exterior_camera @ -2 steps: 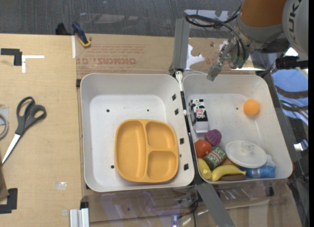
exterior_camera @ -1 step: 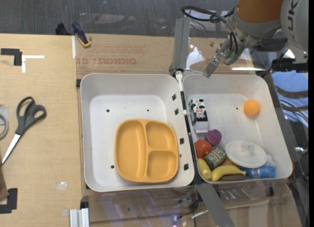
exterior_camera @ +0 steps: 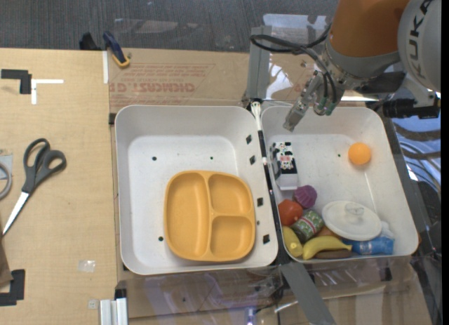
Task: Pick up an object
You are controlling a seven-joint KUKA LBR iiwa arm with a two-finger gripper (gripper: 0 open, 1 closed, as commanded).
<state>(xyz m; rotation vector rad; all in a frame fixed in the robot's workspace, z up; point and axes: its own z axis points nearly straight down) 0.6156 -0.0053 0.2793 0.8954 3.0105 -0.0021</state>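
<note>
Black-handled scissors (exterior_camera: pixel 34 169) lie on the tan desk (exterior_camera: pixel 63 246) at far left. Left bin (exterior_camera: pixel 133 197), centre of frame, has a yellow divided plate (exterior_camera: pixel 209 215) lying flat toward its lower half. Right bin (exterior_camera: pixel 393 169) holds the clutter: a small black-and-white box (exterior_camera: pixel 284 160) by the left wall, purple piece (exterior_camera: pixel 305 195) just below it, red round thing (exterior_camera: pixel 290 211) and a small can (exterior_camera: pixel 309 224) touching, banana (exterior_camera: pixel 319 248) along the bottom edge, white lid (exterior_camera: pixel 351 218) at lower right, blue bottle (exterior_camera: pixel 372 247) under it, orange ball (exterior_camera: pixel 359 154) alone at upper right. End effector (exterior_camera: pixel 303 111) hangs over the right bin's upper left corner, tilted, above the box and apart from it, nothing gripped; open or closed, cannot tell. Grey and orange arm (exterior_camera: pixel 372 15) fills the upper right.
</note>
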